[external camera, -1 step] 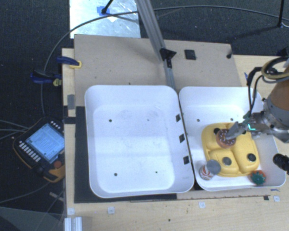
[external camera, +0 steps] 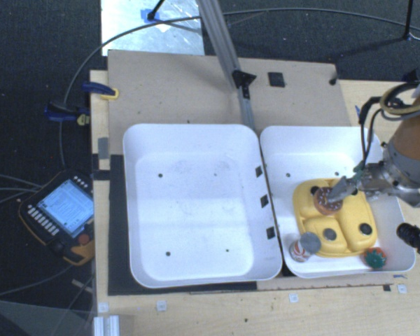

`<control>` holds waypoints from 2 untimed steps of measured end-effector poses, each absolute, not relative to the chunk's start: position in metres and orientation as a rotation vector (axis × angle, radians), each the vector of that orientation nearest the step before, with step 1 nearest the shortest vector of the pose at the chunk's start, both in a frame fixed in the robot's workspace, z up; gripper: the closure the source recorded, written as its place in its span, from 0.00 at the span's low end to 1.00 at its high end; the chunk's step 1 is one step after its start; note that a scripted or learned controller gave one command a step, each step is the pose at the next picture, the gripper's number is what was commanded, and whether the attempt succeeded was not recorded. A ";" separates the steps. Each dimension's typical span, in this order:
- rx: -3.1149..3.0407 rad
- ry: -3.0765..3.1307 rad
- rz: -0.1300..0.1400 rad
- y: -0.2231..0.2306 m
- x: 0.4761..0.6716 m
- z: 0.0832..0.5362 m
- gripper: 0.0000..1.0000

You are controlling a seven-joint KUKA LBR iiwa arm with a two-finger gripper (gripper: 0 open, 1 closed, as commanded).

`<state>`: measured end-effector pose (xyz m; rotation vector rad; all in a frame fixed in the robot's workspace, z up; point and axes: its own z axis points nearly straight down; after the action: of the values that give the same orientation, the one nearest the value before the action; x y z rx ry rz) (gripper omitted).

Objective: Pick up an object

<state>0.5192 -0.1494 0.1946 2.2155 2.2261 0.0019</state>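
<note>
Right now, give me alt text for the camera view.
The arm's tool is over a yellow object in the right bin. A small green item and a grey one lie nearby.

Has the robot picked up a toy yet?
Not yet. Done: the claw has reached into the right bin, over the yellow toy. In hand: nothing that I can see; the yellow toy, the small grey piece and the green ball lie in the bin. Left: grabbing and lifting one.
</note>
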 end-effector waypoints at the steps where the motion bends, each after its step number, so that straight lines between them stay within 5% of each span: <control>1: 2.221 2.225 -0.002 -0.146 0.517 0.152 0.00; 2: 2.213 2.239 0.040 -0.130 0.528 0.101 0.00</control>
<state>0.5283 -0.1299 0.1009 2.2126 2.2389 0.0397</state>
